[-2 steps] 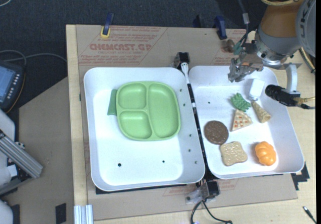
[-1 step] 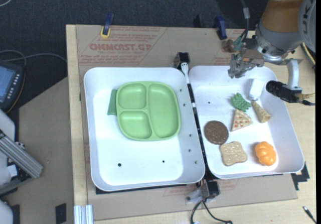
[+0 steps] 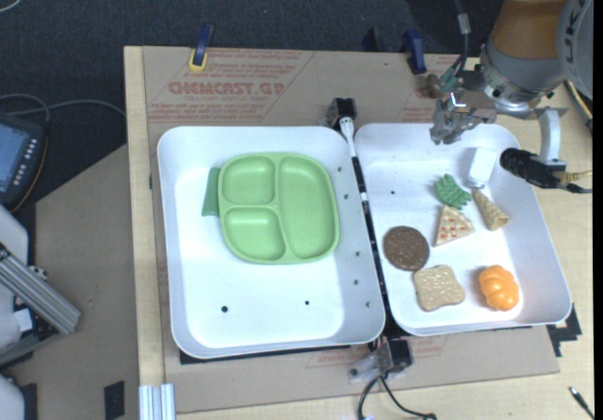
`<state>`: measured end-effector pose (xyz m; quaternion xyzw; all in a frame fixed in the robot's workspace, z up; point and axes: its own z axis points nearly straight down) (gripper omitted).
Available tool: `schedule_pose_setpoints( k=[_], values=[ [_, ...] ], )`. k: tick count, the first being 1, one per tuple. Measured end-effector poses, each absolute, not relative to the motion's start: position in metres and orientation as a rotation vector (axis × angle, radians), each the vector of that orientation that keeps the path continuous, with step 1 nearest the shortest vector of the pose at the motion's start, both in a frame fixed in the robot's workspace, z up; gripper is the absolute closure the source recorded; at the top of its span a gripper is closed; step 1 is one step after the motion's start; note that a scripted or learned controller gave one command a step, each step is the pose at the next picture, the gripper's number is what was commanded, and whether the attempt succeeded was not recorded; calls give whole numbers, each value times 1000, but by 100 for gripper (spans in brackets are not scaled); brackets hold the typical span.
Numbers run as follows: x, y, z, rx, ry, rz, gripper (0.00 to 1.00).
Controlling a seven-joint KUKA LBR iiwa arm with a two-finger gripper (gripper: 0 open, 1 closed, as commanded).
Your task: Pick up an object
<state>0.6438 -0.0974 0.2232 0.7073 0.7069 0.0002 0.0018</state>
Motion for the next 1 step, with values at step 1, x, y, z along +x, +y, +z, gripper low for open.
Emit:
schedule_pose_setpoints(
  k=[1],
  values=[
    [635, -87, 235, 2221, 2222, 1, 100]
  ],
)
